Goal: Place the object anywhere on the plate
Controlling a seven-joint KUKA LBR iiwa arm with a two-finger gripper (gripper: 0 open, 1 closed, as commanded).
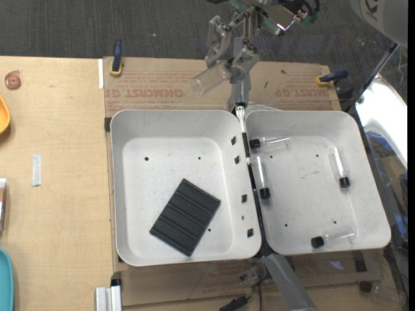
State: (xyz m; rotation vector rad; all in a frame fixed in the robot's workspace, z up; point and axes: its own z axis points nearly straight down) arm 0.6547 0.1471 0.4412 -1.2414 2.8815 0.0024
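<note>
Above the bins' far edge, tool [228,60] holding a clear tube [209,81], dark ridged plate [186,216] in left bin [130,135], tubes [339,167] in right bin [363,148].

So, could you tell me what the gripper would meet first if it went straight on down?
Most likely the cardboard behind the bins, close to the left bin's far rim. The gripper hangs well above it, so depth is unclear from this slanted view.

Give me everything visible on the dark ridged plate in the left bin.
The dark grey rectangular ridged plate lies flat on the floor of the left white bin, toward its lower middle, turned diagonally. Lengthwise grooves split its top into strips; it looks like matte plastic or rubber. Nothing rests on it, and it sits apart from the bin walls.
</note>
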